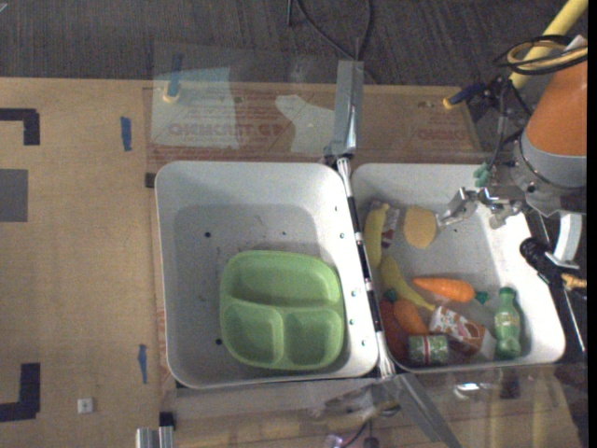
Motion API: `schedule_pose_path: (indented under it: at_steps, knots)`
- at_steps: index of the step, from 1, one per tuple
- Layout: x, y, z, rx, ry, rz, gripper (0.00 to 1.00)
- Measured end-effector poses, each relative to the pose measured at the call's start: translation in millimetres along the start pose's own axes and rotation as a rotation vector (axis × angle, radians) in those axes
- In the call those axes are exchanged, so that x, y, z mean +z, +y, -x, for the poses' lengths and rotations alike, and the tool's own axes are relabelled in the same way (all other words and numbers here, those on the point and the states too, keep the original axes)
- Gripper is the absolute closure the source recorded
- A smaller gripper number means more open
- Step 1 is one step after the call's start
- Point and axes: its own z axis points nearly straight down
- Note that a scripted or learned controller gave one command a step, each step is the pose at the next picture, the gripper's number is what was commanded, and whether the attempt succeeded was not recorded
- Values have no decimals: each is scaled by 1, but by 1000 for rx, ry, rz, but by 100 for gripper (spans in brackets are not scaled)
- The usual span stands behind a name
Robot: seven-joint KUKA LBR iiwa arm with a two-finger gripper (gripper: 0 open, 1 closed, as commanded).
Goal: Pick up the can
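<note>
1. Two bins sit side by side on the table; the can lies on its side in the right bin, close to that bin's near wall.
2. Around the can the crowding is tight: a small carrot is just behind it, a red and white packet touches it on the right, and a green bottle stands further right of the can.
3. The gripper hovers well behind the can, near a yellow round piece, and whether it is open or closed cannot be told here.
4. A descent slightly off line could land a finger on the packet or the carrot instead of the can.
5. Lying flat, the can could roll away from a closing grip, toward the bin wall.
6. The near wall leaves little room on that side of the can, so a finger could strike the rim.
7. A banana and a large carrot lie between the gripper and the can, and a low approach could push them onto it.
</note>
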Motion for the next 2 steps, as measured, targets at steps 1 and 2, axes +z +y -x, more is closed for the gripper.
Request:
schedule_pose_path:
  at_steps: [1,2]
  knots:
    - [112,25,8,2,-2,8,0]
    - [54,53,70,21,-3,4,0]
